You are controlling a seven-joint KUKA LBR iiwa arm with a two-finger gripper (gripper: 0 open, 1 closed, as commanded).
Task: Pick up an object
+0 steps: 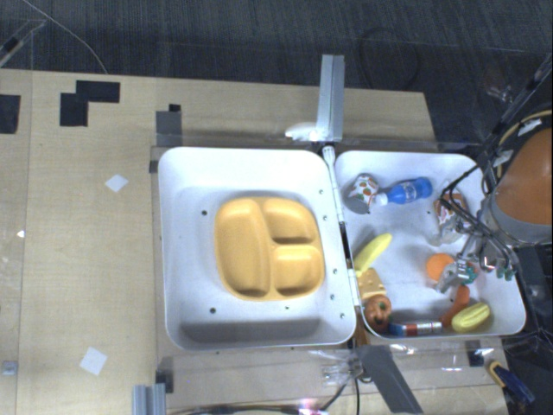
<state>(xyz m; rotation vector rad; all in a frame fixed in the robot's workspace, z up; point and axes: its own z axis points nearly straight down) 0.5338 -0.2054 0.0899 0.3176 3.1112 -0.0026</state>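
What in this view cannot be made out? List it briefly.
- Gripper: tangled among cables in the camera view, too small to tell whether it holds anything.
- Orange ball: partly covered by the gripper; contact is unclear.
- Arm: cut off by the right edge.
- Small items along the right bin front wall: too blurred to identify.

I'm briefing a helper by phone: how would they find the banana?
Look in the right-hand bin, along its left wall beside the bin holding the yellow tray. The banana lies there at a slant, a plain pale-yellow curve, unlike the rounder yellow-green fruit in the near right corner.
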